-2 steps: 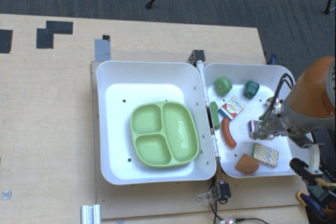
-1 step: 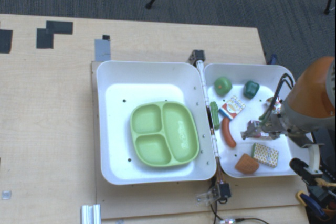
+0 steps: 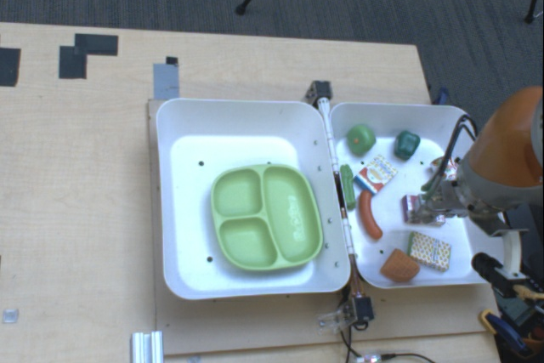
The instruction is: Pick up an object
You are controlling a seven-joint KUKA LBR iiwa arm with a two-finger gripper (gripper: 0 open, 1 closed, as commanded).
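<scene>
The right bin (image 3: 450, 116) holds several small items: a green round fruit (image 3: 361, 138), a teal block (image 3: 407, 144), a red-and-white packet (image 3: 376, 175), an orange-red sausage (image 3: 371, 215), a green stick (image 3: 346, 185), a brown bread piece (image 3: 399, 266) and a patterned cracker (image 3: 429, 251). My gripper (image 3: 422, 210) hangs low over the right middle of this bin, just above the cracker and right of the sausage. Nothing shows between its tips.
The left bin (image 3: 187, 132) holds a light green three-compartment plate (image 3: 267, 217). A divider with clamps (image 3: 321, 93) runs between the bins. The arm's orange band (image 3: 514, 140) covers the right bin's far right edge. Dark tape patches (image 3: 85, 53) lie on the bench at far left.
</scene>
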